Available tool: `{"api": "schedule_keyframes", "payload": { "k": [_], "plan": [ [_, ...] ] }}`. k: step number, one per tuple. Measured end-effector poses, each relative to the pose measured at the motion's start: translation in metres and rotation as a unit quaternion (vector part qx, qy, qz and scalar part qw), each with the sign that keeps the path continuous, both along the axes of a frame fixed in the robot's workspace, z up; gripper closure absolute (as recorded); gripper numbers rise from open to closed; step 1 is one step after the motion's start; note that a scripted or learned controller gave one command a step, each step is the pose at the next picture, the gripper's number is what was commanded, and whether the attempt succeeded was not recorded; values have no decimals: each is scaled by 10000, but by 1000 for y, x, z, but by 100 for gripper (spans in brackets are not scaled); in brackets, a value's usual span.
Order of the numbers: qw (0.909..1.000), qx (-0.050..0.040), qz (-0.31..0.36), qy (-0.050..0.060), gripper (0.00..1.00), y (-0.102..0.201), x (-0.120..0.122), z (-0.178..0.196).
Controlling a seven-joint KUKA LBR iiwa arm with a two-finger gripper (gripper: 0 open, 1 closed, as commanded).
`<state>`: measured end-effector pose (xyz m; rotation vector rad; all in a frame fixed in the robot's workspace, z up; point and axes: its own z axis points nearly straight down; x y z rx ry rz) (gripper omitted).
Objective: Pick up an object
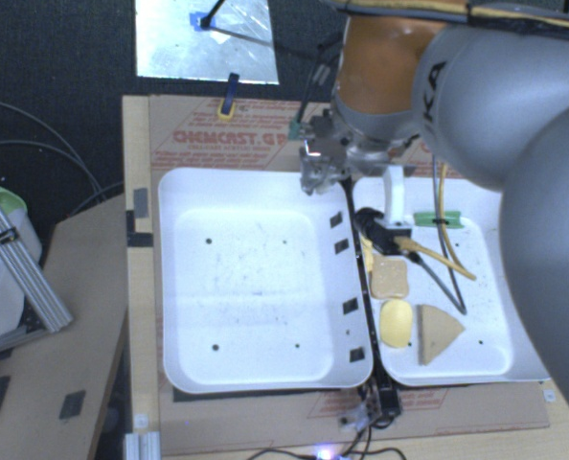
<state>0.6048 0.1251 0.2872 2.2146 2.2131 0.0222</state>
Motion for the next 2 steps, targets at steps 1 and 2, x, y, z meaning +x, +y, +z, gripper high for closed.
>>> {"api": "schedule_keyframes", "payload": {
  "k": [1,2],
  "plan": [
    [10000,-12,-9,86,100,-42,-68,10],
    [10000,0,11,-4,100,-68,-87,140]
  ]
}}
